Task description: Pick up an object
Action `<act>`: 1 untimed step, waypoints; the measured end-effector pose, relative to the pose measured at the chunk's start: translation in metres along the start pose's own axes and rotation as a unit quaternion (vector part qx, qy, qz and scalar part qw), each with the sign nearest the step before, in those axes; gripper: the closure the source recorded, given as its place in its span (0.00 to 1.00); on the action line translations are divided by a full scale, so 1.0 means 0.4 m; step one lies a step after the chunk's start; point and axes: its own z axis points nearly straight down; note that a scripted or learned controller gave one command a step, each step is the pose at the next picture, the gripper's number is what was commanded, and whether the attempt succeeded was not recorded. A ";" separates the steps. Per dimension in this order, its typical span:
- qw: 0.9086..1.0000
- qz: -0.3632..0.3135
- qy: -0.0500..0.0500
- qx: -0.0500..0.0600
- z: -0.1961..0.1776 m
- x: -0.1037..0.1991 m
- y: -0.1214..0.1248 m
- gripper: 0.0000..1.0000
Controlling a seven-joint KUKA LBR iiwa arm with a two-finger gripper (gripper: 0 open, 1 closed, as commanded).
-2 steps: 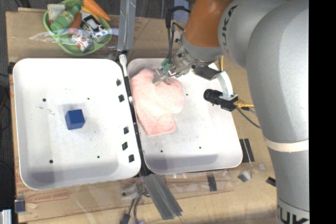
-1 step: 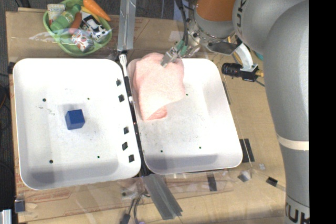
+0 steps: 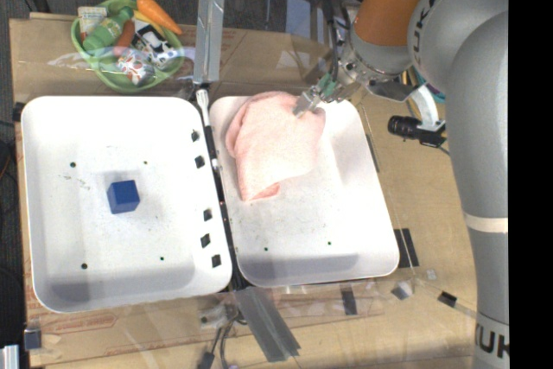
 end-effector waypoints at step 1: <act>1.000 -0.014 0.000 0.000 0.031 0.090 0.049 1.00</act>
